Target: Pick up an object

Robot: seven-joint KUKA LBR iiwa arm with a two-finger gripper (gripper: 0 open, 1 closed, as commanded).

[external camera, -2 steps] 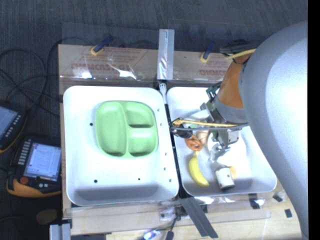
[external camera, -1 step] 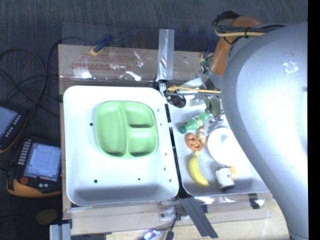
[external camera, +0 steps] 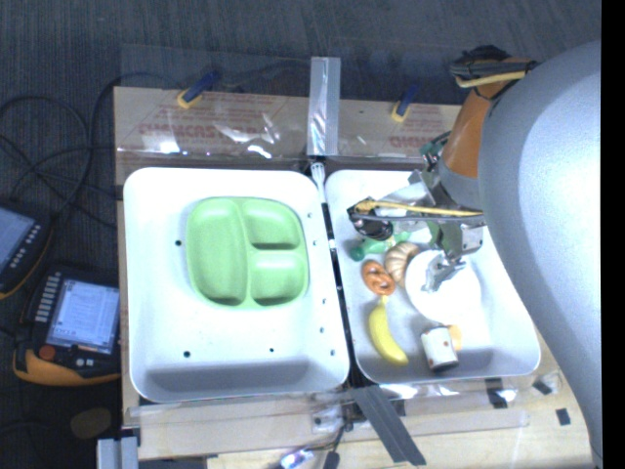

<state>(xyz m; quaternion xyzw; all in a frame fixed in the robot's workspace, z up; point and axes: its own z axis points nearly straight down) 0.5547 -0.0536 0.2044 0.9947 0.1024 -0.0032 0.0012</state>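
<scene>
The hand point(external camera: 447, 262) hangs low in the right bin point(external camera: 508, 350), over its middle; whether it is spread or pressed together cannot be told, and nothing shows gripped in it. Just left of it lie a croissant point(external camera: 399, 259) and a pretzel point(external camera: 378, 277), with a green piece point(external camera: 370, 247) above them. A banana point(external camera: 384, 335) lies below, a small can point(external camera: 439, 347) beside it. The left bin point(external camera: 156, 350) holds a green tray point(external camera: 248, 250). Both bins sit on the desk point(external camera: 146, 130).
</scene>
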